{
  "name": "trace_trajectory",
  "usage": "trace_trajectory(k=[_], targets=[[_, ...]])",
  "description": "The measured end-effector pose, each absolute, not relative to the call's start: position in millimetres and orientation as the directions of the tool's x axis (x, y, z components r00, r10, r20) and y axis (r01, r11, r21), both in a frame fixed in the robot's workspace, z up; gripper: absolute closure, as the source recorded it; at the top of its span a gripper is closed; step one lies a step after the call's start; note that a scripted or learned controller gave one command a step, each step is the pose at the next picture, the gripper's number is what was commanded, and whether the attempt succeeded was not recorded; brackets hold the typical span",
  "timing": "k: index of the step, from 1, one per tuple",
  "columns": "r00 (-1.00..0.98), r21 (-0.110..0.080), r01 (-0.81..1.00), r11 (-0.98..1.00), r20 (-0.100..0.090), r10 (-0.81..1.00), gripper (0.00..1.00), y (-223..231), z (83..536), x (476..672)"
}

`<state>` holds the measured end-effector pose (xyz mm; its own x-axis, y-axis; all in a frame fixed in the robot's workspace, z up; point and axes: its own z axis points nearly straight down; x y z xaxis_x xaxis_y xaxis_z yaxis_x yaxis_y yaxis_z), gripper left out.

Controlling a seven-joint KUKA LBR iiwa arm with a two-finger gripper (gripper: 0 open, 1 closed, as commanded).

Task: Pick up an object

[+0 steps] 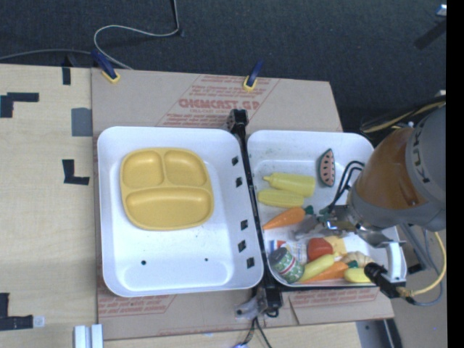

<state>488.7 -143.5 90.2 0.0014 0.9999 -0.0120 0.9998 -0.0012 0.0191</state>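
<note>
Camera view: 2 white bins sit side by side on a cardboard sheet [217, 96] that covers the bench. The landmark for all positions below is the black divider [245, 194] where the 2 bins meet.

Left of the divider, the left bin [109, 216] holds a yellow tray [167, 188] with 3 compartments, lying flat in the upper half of that bin.

Right of the divider, the right bin [290, 142] holds the toy food. 2 yellow corn pieces [288, 188] lie just right of the divider, one above the other. Below them an orange carrot [284, 218] points toward the divider. A watermelon slice [325, 167] lies farther right, near the bin's upper right corner. Along the lower edge, from the divider outward, sit a small can [286, 262], a red tomato [320, 249], a yellow banana [316, 267] and a second orange carrot [332, 271], packed close together.

The arm, with its orange band [384, 169], enters over the right side of this bin. The gripper [325, 223] hangs low between the upper carrot and the tomato, close to both. Whether it is apart or closed cannot be told, and no item is seen held in it.

2 clamps [252, 78] with yellow and blue parts hold the cardboard's far edge.
</note>
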Motion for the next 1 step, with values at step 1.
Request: trace_trajectory(k=[1], targets=[[0.002, 0.019, 1.000, -0.002, -0.012, 1.000, 0.00, -126.6, 89.9, 488.5]])
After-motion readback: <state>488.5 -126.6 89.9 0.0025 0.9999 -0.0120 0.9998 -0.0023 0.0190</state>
